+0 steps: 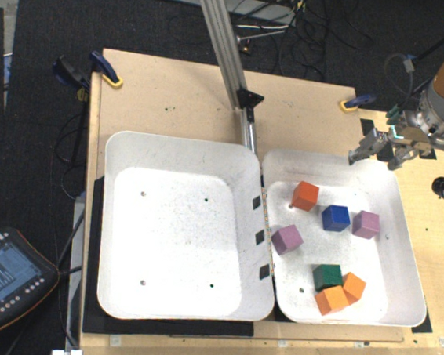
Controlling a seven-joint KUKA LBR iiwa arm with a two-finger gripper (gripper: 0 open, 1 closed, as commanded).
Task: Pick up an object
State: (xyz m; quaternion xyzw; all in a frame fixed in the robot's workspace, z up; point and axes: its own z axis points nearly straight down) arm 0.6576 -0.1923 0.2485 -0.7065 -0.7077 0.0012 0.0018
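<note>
Camera view has the gripper (376, 152) parked upper right, probably staging above the right bin (402, 266). Blocks sit loose below, orange cube (305, 196) nearest. Can't tell its opening, too blurry.

Claw (380, 152) hovers above right bin's (403, 255) seven blocks.
</note>
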